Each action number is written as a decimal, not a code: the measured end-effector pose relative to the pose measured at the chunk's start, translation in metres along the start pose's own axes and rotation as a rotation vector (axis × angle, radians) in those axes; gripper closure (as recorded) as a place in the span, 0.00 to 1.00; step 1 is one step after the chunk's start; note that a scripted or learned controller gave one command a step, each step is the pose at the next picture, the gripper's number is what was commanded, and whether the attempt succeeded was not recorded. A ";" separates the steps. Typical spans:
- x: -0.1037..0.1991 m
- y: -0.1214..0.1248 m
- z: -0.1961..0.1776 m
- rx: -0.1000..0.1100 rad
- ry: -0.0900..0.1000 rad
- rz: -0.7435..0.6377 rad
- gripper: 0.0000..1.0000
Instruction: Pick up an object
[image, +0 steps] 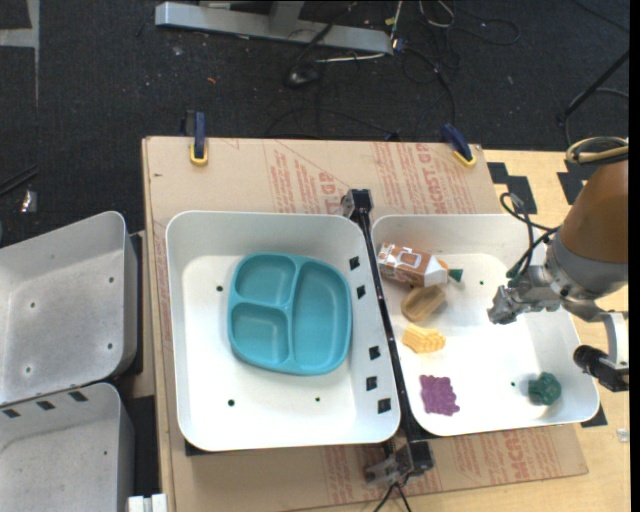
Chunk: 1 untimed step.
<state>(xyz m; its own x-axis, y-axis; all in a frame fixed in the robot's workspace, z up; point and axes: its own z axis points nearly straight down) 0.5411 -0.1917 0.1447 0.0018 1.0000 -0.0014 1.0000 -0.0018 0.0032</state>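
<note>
Left bin (200, 330): white and shallow, touching the right bin along its inner wall.
Right bin (560, 375): white; the landmark for what follows.
Teal tray (290, 312): three compartments, lying flat mid-floor of the left bin, well apart from the right bin.
Arm (600, 225): grey with an orange band, over the right bin's right wall.
Gripper (503, 310): above the right bin's floor, right of centre; whether its fingers are apart or closed, I cannot tell.
Brown-and-white carton (410, 265): upper left of the right bin.
Tan piece (424, 302): just below the carton.
Yellow corn piece (423, 341): left-centre.
Purple grapes (438, 394): lower left.
Dark green object (545, 388): lower right corner.
</note>
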 end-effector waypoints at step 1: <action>-0.001 -0.009 -0.056 -0.001 0.000 -0.002 1.00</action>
<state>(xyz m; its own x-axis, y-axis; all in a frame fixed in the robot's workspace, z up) 0.5322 -0.1928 0.2008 -0.0006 1.0000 -0.0018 1.0000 0.0006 0.0043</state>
